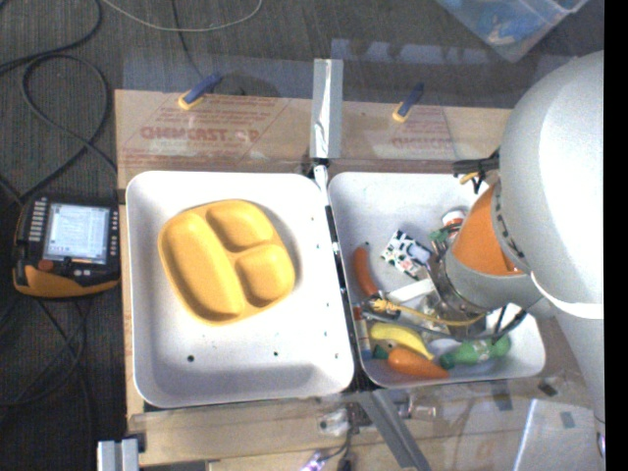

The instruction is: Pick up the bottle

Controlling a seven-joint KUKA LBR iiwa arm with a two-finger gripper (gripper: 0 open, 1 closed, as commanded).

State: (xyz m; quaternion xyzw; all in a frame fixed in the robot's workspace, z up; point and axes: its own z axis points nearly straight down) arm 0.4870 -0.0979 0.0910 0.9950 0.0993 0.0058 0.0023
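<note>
Two white bins sit side by side. The left bin holds one yellow tray. The right bin holds one green bottle near its front right corner, one banana and one carrot. The gripper's grip cannot be told.

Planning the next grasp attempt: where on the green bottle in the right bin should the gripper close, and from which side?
Probably across the middle of the green bottle, coming from above. It lies on its side along the right bin's near wall, so only its top is free; the carrot crowds its left end and the arm overhangs it.
</note>
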